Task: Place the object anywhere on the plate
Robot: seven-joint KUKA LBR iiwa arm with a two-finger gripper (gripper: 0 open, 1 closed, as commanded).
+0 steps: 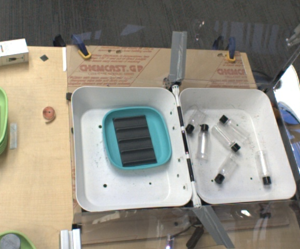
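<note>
Two shallow white plastic bins sit side by side on a wooden bench point(30, 191). The left bin point(87, 185) holds a square teal plate point(162, 139) with a ridged black insert point(134, 140). The right bin point(279, 185) holds several clear plastic tubes with black caps point(226, 138), scattered, well apart from the plate. The gripper's fingers cannot be told

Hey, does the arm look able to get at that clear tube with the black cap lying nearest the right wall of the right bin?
Probably yes. The tube lies flat and apart from the other tubes, with nothing over it. It sits close to the right bin wall, which could crowd a grasp from that side.
</note>
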